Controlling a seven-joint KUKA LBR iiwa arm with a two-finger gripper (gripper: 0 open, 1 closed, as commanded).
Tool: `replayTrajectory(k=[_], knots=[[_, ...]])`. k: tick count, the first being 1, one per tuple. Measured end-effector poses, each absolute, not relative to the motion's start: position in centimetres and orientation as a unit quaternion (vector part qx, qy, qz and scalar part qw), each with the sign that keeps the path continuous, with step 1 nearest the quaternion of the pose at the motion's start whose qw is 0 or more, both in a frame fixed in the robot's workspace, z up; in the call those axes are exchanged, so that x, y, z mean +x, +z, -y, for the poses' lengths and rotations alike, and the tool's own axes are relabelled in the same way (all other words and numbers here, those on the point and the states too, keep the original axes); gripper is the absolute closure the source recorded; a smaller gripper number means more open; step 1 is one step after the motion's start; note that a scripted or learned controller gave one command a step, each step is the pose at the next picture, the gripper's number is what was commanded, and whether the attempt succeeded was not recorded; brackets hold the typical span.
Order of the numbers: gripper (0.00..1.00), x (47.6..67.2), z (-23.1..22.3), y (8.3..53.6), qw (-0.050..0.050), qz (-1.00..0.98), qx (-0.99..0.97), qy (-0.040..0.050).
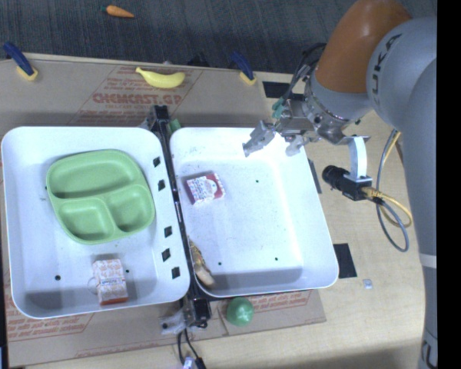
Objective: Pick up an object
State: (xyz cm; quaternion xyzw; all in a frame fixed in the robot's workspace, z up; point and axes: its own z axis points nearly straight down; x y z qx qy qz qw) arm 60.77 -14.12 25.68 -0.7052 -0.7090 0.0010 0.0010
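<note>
Camera view: claw [275, 138] spread open, holding nothing, above right bin's [307, 229] far edge. Red packet [203, 188] lies near left wall. Risk: straight descent strikes rim, missing packet well aside.

We see the gripper [276, 141] spread open over the right bin [292, 229] near its far edge, nothing between its fingers (the red packet [203, 188] lies apart, near the divider).
</note>
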Motion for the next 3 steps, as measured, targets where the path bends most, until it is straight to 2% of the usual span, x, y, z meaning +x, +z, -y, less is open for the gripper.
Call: replayTrajectory(k=[1, 2, 3], knots=[[0.0, 51.7, 17.3, 23.0, 0.001, 0.709, -0.705, 0.0018], [0.0, 59.9, 19.9, 16.0, 0.001, 0.71, -0.705, 0.0018], [0.0, 49.0, 18.7, 12.3, 0.002, 0.709, -0.705, 0.0015]])
